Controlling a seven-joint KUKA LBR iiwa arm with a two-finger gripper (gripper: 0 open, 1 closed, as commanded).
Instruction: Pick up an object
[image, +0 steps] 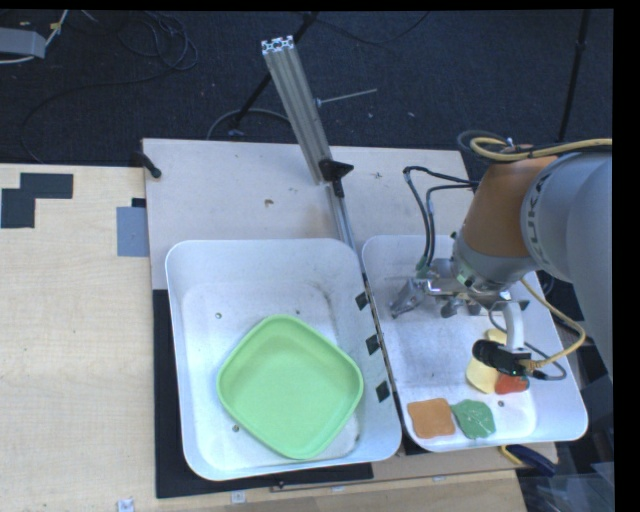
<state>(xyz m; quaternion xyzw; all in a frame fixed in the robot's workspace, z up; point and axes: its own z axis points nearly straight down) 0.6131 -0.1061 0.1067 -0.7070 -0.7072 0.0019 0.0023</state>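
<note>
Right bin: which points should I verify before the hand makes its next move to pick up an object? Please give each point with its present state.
1. Objects are in the right bin: ok. An orange piece, a green piece, a yellow piece and a red piece lie at its near end.
2. Hand is over a piece: not ok, it is over bare floor.
3. Orange and green pieces are apart: cannot tell, they lie very close.
4. Yellow piece is fully visible: not ok, robot parts cover it.
5. Green plate is out of the way: ok, it is in the left bin.
</note>
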